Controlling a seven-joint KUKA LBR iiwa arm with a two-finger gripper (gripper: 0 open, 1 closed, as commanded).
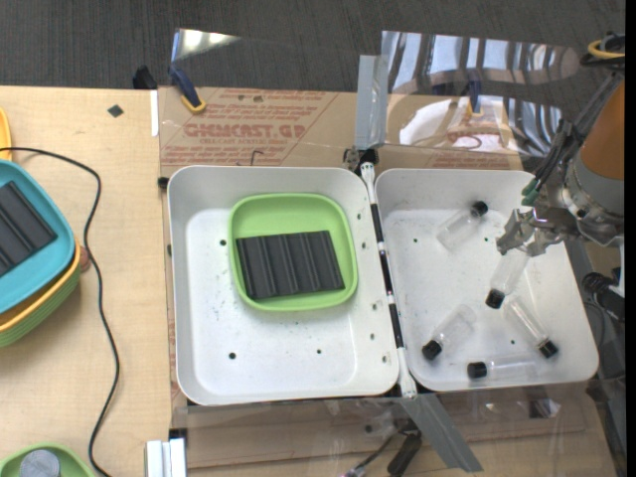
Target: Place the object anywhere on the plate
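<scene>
Colours and patterns: bins, plate, vials

Both bins are white; the plate is lime green with a dark grey ribbed insert. Vials are clear with black caps. The tabletop is pale wood; the far cardboard is brown with red print.

Left bin: we find the plate inside, toward its 12 o'clock half, with a ribbed mat lying on it.
Right bin: adjoins the left bin at its 3 o'clock side; we count five vials in it.
Vials: one at 12 o'clock, one near centre, one at 7 o'clock, one at 6 o'clock, one at 5 o'clock.
Gripper: over the right bin toward 2 o'clock, just above the central vial.
Cardboard sheet: behind the left bin, at its 12 o'clock.
Stacked trays: well apart from the left bin, at its 9 o'clock.
</scene>
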